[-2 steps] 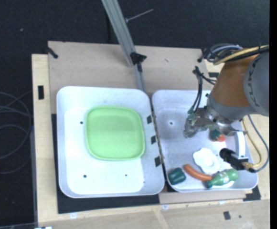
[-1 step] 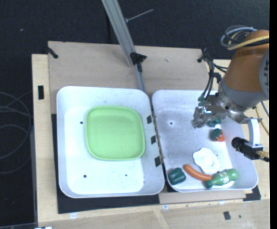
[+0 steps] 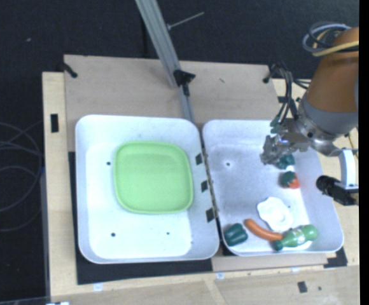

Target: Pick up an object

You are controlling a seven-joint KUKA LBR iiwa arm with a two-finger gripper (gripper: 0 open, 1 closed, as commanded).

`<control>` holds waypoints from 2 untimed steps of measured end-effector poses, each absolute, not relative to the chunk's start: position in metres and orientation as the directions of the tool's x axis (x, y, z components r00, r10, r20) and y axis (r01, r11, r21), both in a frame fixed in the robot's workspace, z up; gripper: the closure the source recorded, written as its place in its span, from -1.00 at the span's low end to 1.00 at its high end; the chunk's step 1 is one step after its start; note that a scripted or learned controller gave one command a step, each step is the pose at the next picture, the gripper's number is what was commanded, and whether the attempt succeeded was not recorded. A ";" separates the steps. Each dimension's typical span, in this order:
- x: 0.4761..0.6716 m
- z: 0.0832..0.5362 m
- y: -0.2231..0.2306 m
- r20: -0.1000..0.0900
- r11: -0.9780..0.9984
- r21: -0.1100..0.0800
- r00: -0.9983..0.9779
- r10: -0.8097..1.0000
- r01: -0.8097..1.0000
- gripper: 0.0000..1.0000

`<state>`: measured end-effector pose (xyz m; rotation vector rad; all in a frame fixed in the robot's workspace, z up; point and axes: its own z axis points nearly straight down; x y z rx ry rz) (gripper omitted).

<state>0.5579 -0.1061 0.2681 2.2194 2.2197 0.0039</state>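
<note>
We've got the gripper hovering low in the right bin, just left of a small teal piece. Can't tell its jaw state. Next: drop and grab 1.

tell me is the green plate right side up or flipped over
Right side up, it seems. The green plate lies flat in the left bin, with a raised rim around a paler sunken middle.

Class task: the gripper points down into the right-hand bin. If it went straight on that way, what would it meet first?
Probably the small teal object just under the gripper; depth is unclear, so it might instead meet the right bin floor beside it.
</note>
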 end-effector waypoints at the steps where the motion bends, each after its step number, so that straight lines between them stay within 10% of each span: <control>1: 0.573 0.269 -0.048 0.001 0.005 0.001 -0.005 1.000 1.000 1.00; 2: 0.589 0.274 0.003 0.001 0.004 0.001 -0.004 1.000 1.000 1.00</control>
